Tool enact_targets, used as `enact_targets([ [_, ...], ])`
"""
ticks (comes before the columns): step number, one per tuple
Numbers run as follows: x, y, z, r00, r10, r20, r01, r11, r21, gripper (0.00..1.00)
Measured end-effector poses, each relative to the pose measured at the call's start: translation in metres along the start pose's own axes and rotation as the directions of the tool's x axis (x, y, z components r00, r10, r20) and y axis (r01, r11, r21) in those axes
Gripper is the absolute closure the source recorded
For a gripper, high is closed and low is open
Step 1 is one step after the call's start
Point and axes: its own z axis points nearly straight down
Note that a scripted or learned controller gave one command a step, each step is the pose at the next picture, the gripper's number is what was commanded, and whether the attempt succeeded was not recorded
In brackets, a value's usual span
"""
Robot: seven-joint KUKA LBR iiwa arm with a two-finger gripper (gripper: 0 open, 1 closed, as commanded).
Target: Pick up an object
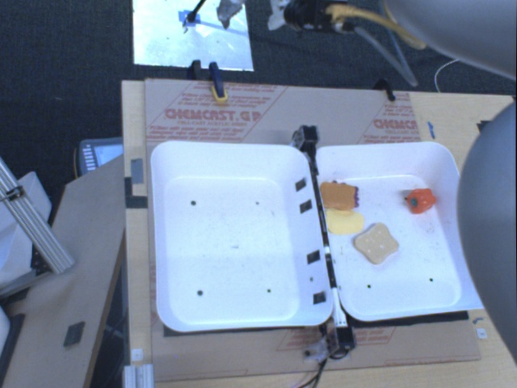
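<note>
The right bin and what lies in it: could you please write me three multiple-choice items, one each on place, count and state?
1. Where do the objects lie?
A. In the right bin
B. In the left bin
C. On the cardboard sheet

2. How many objects are in the right bin?
A. Two
B. Four
C. Seven

3. How does the toast-shaped piece lie?
A. Stacked on the orange piece
B. Flat on the bin floor
C. Leaning on the bin wall

Answers: 1 A, all sit inside the right bin. 2 B: orange piece, brown block, yellow disc, toast-shaped piece. 3 B, it rests flat, apart from the walls.
</note>
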Motion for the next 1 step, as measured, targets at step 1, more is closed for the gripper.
enact_targets([
  [1,0.0004,-0.0001,-0.0117,1.0,-0.004,-0.001,0.004,1.0,-0.003,1.0],
])
